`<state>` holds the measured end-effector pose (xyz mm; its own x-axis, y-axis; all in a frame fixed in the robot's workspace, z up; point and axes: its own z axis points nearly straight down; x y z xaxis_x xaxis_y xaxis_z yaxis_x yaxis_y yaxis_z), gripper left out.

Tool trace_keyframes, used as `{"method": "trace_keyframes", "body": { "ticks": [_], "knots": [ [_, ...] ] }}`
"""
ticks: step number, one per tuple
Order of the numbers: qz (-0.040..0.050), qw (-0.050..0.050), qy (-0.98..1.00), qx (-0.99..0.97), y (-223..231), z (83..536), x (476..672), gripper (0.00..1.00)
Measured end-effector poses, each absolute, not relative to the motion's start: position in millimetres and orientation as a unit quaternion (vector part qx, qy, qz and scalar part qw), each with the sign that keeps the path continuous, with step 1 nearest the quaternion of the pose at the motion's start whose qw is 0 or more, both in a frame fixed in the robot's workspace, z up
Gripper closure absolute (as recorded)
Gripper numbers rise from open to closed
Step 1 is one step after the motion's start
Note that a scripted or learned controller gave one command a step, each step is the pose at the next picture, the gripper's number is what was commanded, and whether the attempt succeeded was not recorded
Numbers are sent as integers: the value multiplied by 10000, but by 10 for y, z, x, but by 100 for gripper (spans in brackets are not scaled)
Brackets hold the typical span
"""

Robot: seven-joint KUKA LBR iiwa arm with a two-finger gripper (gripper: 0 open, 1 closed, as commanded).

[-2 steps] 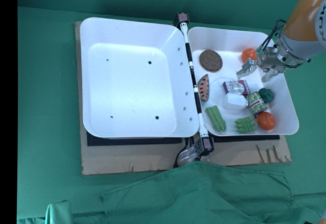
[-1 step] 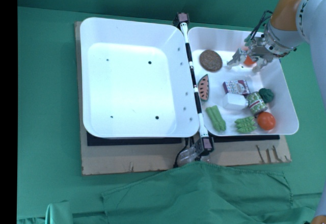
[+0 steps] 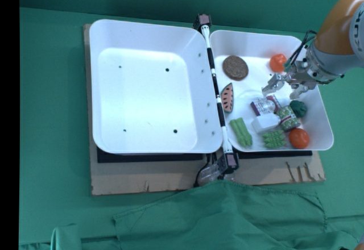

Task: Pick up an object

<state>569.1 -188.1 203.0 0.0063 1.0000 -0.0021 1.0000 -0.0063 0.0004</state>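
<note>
A: Where is the gripper?

B: Over the right bin, toward its right side. The arm enters from the right.

A: Finger state?

B: Spread apart, moderately wide. One finger points left, the other sits right. Nothing is between them.

A: Contact?

B: From here I cannot tell whether the tips touch anything. They hang just above the packet and the white block.

A: Other objects?

B: All in the right bin. Tomato just far-left of the gripper, cookie far left, watermelon slice at the left wall, broccoli right, orange near right, green pods near left. The left bin holds no objects.
</note>
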Motion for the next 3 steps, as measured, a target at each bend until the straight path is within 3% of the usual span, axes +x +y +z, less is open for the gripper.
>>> {"method": "trace_keyframes", "body": {
  "ticks": [1,2,3],
  "knots": [
    [21,75,7071,7071,-1530,1847,6194,0],
    [-7,19,7040,7102,-1905,1941,5763,0],
    [1,19,7056,7086,-1877,1932,5780,0]
  ]
}}
